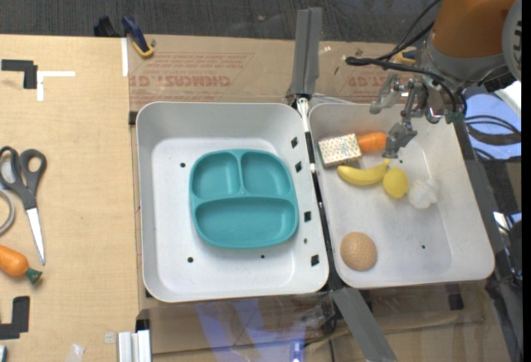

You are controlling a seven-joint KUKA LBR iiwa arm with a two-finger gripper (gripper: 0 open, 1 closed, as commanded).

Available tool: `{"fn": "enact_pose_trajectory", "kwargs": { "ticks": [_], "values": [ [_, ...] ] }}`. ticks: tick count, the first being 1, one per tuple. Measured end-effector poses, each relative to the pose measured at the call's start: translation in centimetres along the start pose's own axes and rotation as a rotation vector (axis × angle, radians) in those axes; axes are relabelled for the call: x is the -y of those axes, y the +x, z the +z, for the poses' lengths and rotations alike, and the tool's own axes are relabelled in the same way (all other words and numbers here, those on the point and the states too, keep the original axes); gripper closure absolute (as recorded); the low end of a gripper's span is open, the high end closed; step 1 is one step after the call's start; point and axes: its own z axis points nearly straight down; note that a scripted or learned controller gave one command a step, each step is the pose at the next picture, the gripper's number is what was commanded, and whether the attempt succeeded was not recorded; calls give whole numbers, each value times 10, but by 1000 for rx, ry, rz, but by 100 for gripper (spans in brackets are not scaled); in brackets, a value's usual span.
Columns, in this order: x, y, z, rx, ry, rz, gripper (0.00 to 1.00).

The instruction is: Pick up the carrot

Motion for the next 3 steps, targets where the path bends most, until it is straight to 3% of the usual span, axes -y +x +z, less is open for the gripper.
{"fn": "enact_pose_trajectory", "kwargs": {
  "ticks": [1, 2, 3],
  "values": [
    [28, 0, 109, 0, 0, -25, 0],
    [2, 15, 109, -1, 1, 548, 0],
    [-12, 61, 110, -3, 1, 741, 0]
  ]
}}
